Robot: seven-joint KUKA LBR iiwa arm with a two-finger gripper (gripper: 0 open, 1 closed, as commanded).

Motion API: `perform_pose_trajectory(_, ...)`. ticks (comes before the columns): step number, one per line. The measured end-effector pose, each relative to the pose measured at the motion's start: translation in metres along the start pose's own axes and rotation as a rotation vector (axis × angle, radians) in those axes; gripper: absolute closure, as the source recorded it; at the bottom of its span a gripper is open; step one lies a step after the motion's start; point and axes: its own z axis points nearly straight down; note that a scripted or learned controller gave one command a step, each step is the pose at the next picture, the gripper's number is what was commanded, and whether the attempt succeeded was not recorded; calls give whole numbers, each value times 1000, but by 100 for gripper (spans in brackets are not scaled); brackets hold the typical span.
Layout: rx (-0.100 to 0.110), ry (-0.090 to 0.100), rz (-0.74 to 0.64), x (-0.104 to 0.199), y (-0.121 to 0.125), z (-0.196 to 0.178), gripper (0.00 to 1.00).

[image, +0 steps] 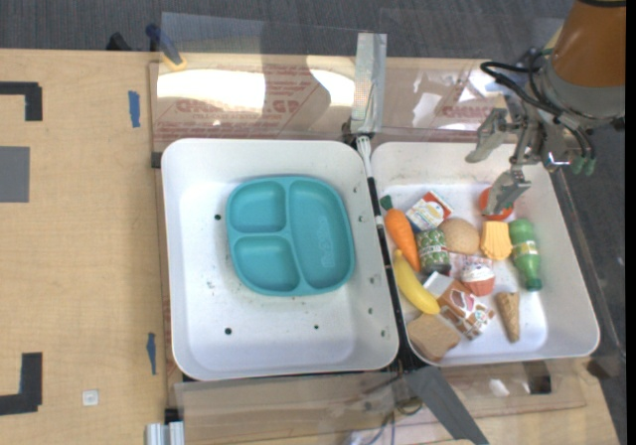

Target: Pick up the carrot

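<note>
The tool [514, 178] hovers at the right bin's [581, 329] far edge, its grip state unclear; the carrot [400, 231] lies well left, long axis running near-to-far.

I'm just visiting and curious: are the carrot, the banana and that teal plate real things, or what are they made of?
The carrot looks like moulded plastic: even orange, smooth, faint sheen, so probably toy food. The banana likewise: flat uniform yellow, no spots or bruising. The teal divided plate seems hard matte plastic, one solid colour with rounded moulded compartments. None can be confirmed from looks alone.
</note>
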Motion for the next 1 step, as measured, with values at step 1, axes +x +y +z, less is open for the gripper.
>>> perform_pose_trajectory(1, 1, -8, -20, 18, -40, 138, 0)
